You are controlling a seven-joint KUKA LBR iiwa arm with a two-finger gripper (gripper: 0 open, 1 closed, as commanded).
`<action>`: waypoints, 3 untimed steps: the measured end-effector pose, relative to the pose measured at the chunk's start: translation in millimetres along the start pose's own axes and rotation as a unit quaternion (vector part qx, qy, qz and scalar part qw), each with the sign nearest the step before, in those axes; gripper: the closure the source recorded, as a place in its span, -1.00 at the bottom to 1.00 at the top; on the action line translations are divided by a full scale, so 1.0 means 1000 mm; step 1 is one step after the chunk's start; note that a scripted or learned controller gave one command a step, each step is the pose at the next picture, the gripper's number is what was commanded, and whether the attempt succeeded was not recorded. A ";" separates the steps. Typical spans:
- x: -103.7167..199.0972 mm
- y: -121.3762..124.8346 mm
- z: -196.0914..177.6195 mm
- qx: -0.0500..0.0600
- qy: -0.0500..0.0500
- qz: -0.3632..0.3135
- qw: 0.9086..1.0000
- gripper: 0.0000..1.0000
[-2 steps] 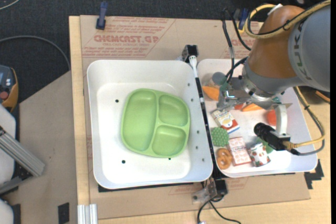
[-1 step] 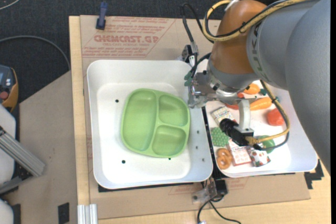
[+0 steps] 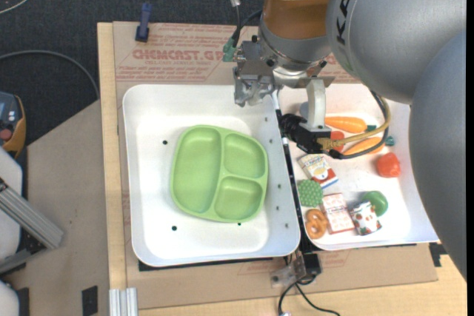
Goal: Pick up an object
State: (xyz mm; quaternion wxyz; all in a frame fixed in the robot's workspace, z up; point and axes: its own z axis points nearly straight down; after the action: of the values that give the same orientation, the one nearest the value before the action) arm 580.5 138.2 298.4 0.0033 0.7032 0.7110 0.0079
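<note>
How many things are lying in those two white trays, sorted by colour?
Green: 3 (divided plate, textured square, green round piece)
Orange: 2 (carrot, second long piece)
Red: 1 (red lump)
Brown: 1 (pretzel)
Printed packs: 3 (upper pack, flat box, lower-right pack)
Total: 10

Smooth, faintly glossy plastic is shown by the green divided plate [image 3: 218, 174] and the white bin [image 3: 144, 159]; at twelve o'clock, a matt brown cardboard-like worktop [image 3: 185, 52] is seen.

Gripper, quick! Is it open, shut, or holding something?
Gripper: cannot be told from this angle. It hangs over the far edge of the bin that has the green tray in it.
</note>
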 end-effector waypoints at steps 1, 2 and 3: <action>0.071 -0.042 0.040 0.011 -0.003 0.002 1.000 1.00; 0.089 -0.029 -0.134 -0.002 0.001 0.003 1.000 1.00; 0.072 -0.096 -0.002 0.017 -0.006 0.006 1.000 1.00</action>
State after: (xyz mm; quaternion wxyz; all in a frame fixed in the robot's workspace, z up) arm 483.2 208.9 299.7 -0.0040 0.7075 0.7066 -0.0082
